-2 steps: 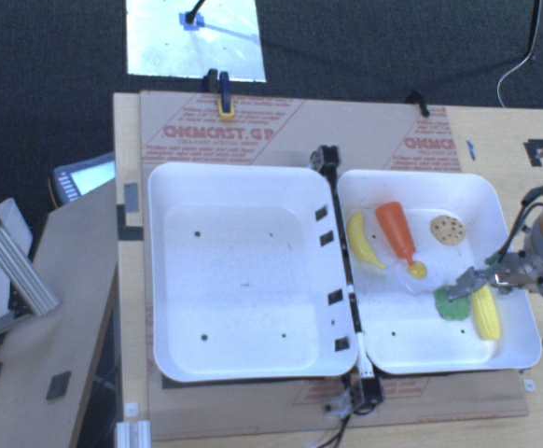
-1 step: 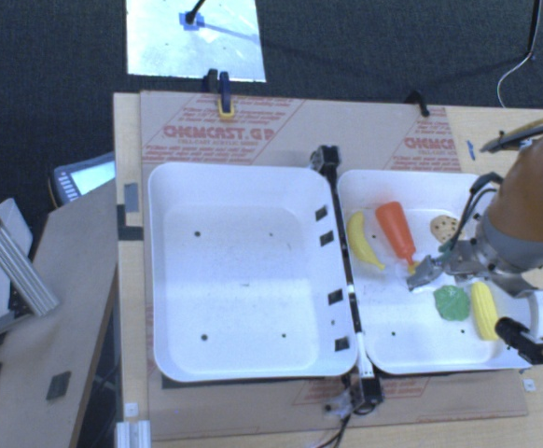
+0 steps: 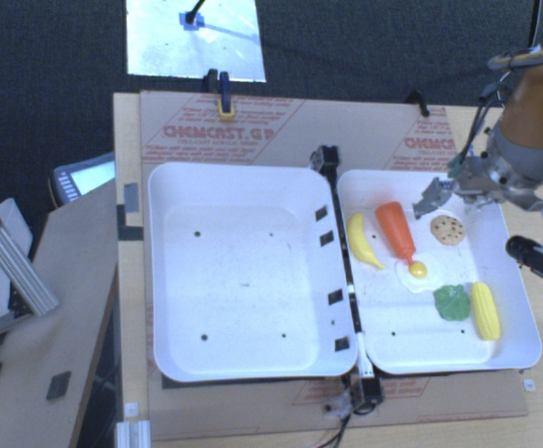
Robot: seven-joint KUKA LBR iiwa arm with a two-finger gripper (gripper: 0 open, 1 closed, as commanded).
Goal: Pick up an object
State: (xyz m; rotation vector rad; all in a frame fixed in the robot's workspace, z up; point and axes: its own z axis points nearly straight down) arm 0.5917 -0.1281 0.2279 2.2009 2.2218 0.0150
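The round, speckled tan toy cookie [image 3: 448, 229], probably light rigid plastic, is best pinched across its edges; the two-finger gripper's [image 3: 437, 197] closure cannot be told.

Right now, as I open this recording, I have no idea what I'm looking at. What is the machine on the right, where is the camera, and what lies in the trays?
One fixed camera looks down at a slant on a bench with two shallow white bins side by side. The machine reaching in from the right is a robot arm, grey with an orange band, ending in a gripper that hovers over the right bin. Nothing shows between its fingers. In that bin lie toy foods: a banana, a carrot, a fried egg, a cookie, a green leafy piece and a corn cob. The left bin sits beside it.
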